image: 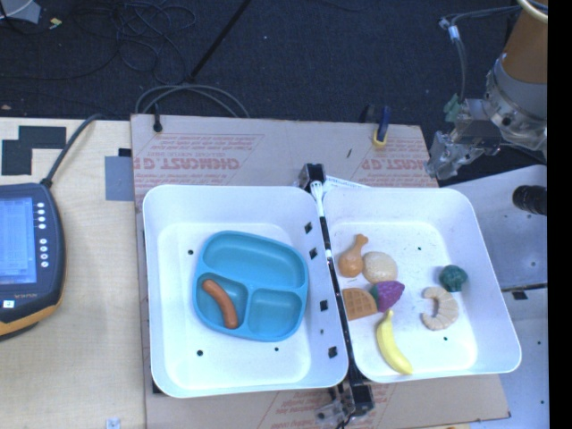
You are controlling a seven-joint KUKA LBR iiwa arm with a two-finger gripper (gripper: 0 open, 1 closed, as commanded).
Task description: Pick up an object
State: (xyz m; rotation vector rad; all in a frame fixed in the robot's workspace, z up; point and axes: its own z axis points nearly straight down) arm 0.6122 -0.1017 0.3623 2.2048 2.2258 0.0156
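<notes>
The toys lay in the right bin (487, 239), bunched toward its left wall: a drumstick (354, 255), a pale bun (380, 266), a waffle (359, 303), a purple piece (389, 293) and a banana (392, 346) whose long axis ran down toward the near rim. Off to the right sat a croissant (440, 308) and a dark green ball (453, 278), just beside each other. All looked like smooth moulded plastic. The gripper (451, 153) hung beyond the bin's far right corner, so every toy lay down and to the left of it, the ball nearest. I could not tell how its jaws stood. The left bin (170, 329) held a blue tray (253, 284) with a sausage (220, 301).
</notes>
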